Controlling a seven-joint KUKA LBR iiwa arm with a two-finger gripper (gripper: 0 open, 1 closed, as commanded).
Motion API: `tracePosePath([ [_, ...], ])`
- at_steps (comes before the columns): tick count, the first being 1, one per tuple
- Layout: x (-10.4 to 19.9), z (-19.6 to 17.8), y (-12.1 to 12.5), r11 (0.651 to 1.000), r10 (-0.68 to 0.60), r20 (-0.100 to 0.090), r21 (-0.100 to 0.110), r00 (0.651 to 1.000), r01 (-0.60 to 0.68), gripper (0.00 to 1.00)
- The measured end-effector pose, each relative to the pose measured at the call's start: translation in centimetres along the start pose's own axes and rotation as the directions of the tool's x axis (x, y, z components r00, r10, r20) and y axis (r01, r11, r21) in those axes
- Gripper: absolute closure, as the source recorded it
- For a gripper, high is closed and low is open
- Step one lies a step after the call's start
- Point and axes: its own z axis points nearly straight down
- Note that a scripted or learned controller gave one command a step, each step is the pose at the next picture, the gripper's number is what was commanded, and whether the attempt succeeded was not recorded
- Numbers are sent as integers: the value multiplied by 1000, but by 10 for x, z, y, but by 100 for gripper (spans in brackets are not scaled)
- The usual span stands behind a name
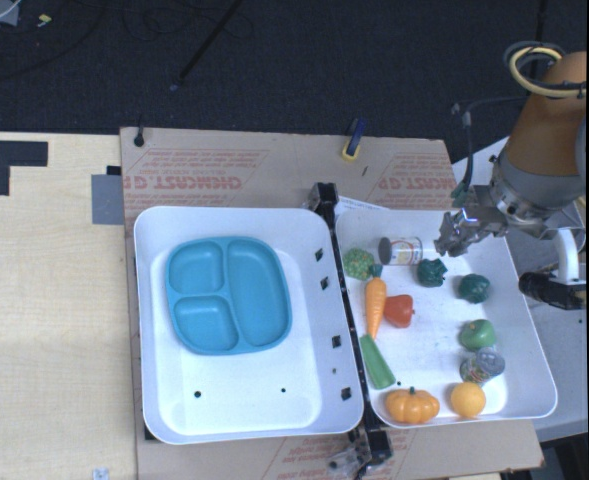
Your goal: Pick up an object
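while tool (458, 236) hovers over right bin's (534, 368) top edge, grip state unclear, dark green toy (432, 271) lies just below-left.

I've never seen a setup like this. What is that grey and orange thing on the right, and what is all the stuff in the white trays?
It is a robot arm, filmed by one camera looking down at a slant. Its hand hovers over the right bin, which contains toy food: a carrot, a red pepper, a pumpkin, an orange and several green pieces. The left bin contains a blue divided plate. Nothing can be seen between the hand's fingers; its job is to pick something up.
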Motion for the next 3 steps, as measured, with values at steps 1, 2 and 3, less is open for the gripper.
tracePosePath([
  [1,49,11,10,1000,0,0,3,1000,0,100],
  [2,106,12,31,1000,-2,-1,0,1000,2,100],
  [3,167,2,34,1000,-2,0,0,1000,2,100],
])
